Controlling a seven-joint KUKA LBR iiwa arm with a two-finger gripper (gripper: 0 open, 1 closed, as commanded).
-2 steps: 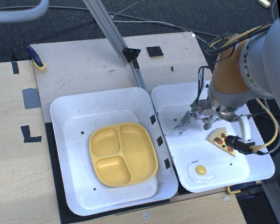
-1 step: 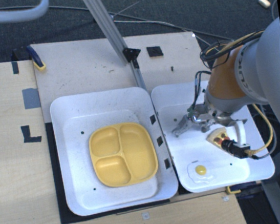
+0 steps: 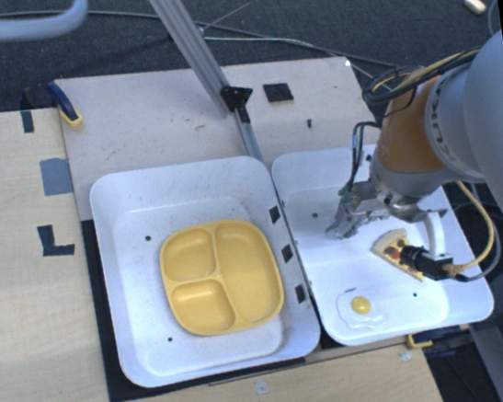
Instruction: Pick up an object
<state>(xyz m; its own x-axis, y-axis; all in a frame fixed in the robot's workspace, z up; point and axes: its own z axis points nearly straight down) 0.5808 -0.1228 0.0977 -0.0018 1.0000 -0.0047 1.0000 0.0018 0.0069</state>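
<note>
The gripper (image 3: 346, 223) hangs low in the right bin (image 3: 305, 188), fingers seemingly apart and clamped on nothing — the approach step, I judge — with the pizza slice (image 3: 390, 248) just beside it and the fried egg (image 3: 360, 306) nearer the front, so next it must centre over one and close.

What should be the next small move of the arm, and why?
Probably shift the gripper toward the pizza slice and lower it: it sits over bare floor of the right bin, with the slice just beside it and the fried egg farther away.
</note>
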